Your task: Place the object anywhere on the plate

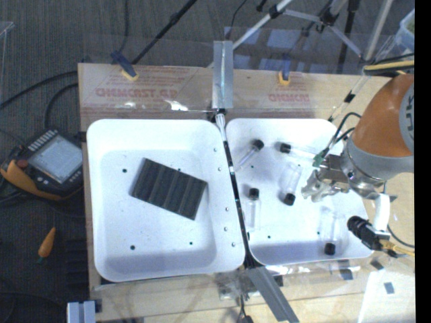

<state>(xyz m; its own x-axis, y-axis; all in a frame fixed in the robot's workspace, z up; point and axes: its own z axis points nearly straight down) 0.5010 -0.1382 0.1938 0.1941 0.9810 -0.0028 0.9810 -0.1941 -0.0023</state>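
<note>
A dark ribbed rectangular plate [168, 188] lies tilted in the left bin [108, 261]. The right bin [283, 251] holds several clear vials with black caps: one [250, 153] near the divider, one [297, 152] at the back, one [291, 182] in the middle, one [253, 206] at the left front and one [328, 233] at the front right. My gripper [315, 188] hangs low over the right bin, just right of the middle vial and above the front right one. Nothing shows in its grasp.
The grey arm with its orange band [387, 123] covers the right bin's right side. A teach pendant [52, 163] and an orange tool [45, 242] lie on the floor to the left. A metal post [222, 79] stands behind the bins' shared wall.
</note>
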